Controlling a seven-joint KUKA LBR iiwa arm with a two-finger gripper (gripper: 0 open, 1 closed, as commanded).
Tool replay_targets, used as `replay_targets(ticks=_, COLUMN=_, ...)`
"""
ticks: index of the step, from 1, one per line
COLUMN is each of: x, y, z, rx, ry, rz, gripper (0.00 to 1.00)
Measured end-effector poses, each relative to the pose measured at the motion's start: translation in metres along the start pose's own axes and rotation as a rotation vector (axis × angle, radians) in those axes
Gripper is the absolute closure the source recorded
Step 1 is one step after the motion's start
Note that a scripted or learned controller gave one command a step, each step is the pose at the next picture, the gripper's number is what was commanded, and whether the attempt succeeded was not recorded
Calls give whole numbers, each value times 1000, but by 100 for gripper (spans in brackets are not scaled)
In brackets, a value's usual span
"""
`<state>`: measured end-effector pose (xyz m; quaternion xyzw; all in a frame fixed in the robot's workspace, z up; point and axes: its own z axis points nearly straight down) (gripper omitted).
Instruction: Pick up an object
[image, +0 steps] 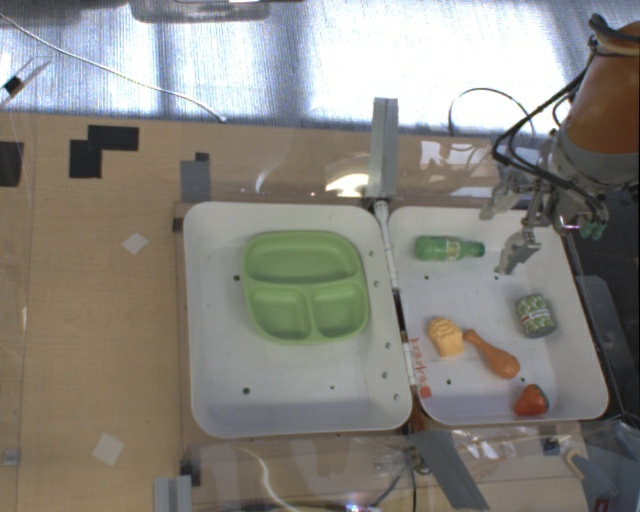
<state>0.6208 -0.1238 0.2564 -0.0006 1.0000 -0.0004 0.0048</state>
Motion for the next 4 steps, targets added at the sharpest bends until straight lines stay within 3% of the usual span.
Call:
replay_targets(ticks=1, x=-47, y=9, z=133, rx=-1, ry=9, rz=237, gripper=0)
replay_targets(ticks=2, x=-37, y=37, z=168, rx=2, ry=10, rz=426, gripper=0)
replay_targets(ticks=3, x=-42, y=38, z=153, rx=0, ry=-11, rz=419, gripper=100)
replay_targets(ticks=4, x=-26, y=112, z=28, rx=-7, ry=-14, rz=408, gripper=100)
